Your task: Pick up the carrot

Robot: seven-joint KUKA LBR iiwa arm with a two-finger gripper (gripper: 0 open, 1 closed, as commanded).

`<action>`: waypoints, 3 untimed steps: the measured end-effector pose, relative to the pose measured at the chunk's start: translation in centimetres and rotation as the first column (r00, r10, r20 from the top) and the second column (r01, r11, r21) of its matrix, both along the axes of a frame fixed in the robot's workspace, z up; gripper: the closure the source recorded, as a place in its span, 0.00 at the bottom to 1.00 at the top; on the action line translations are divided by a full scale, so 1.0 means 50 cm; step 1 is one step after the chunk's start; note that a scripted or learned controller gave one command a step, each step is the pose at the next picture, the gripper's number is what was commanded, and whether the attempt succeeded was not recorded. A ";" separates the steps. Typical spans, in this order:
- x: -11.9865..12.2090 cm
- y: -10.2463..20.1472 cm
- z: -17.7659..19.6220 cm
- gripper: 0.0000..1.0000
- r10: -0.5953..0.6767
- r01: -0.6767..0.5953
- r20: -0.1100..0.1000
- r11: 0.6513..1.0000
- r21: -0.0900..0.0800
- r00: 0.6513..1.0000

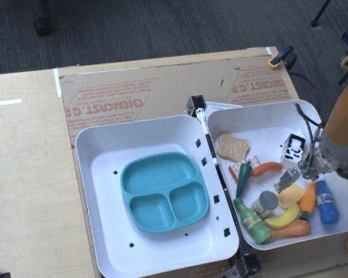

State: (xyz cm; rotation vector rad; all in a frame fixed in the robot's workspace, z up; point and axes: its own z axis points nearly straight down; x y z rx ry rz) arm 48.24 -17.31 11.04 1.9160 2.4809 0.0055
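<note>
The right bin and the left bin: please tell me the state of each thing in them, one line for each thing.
Blue tray: lying flat in the left bin, its compartments bare.
Bread slice: lying flat in the right bin.
Green bottle: lying on its side.
Banana: lying among the other food.
Carrot: lying in the pile, not lifted.
Blue bottle: lying down.
Gripper: low over the pile.

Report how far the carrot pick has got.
Done: the arm has brought its hand down into the right bin, just above the pile of toy food. In hand: nothing that I can see; the hand hangs near the yellow piece. Left: the carrot lies beside the blue bottle, not lifted. A second orange piece rests by the banana.
</note>
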 end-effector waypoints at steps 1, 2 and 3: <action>-0.009 -0.011 -0.038 0.00 0.207 -0.207 -0.008 0.978 0.002 0.978; -0.003 -0.013 -0.018 1.00 0.201 -0.201 -0.002 0.980 -0.001 0.980; -0.004 -0.013 -0.017 0.00 0.202 -0.202 -0.002 0.979 -0.001 0.979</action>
